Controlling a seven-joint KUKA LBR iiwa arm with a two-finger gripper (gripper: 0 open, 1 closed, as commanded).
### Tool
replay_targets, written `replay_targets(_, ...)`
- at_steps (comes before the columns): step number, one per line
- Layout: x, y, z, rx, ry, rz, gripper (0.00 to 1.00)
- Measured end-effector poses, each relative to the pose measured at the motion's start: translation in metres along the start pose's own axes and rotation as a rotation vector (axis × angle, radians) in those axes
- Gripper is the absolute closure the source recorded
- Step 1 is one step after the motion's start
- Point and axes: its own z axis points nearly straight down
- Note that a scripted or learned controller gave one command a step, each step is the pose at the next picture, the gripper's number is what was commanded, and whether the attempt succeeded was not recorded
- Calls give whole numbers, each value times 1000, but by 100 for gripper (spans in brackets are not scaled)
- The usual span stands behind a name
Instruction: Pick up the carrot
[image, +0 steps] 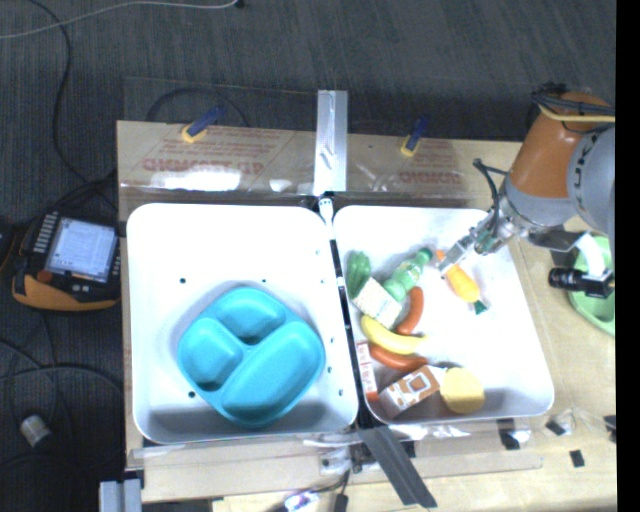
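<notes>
jaws (462, 258) up high clasp the small orange carrot (461, 282) above the right bin (535, 345).

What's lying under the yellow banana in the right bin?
The curved yellow plastic banana lies across the lower end of a red-orange sausage-shaped toy and above a brown carton. Whatever else sits beneath it is covered.

Carrot (461, 282): small, orange, stubby, tilted diagonally; upper right part of right bin (530, 330), near far-right corner, apart from other items.
</notes>
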Motion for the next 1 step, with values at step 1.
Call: replay_targets(1,32,46,-127,4,-1,-210,100)
